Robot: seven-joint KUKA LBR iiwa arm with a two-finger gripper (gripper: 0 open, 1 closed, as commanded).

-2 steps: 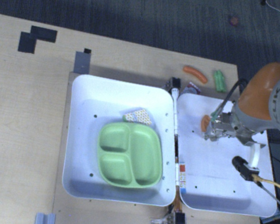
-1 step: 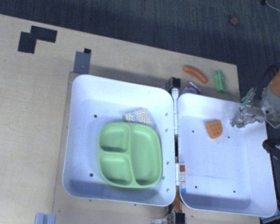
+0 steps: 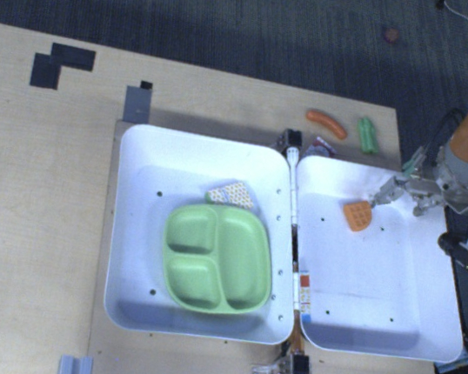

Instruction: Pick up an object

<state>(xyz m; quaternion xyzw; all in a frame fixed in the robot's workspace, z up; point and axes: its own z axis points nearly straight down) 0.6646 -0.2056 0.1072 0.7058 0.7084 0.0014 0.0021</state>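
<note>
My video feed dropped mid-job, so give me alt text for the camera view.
The gripper reaches in from the right over the right bin, right next to a small orange waffle piece lying on its floor. The left bin holds a green divided plate with a patterned scrap behind it. A toy hot dog and green pickle lie on the bench beyond the bins.
</note>
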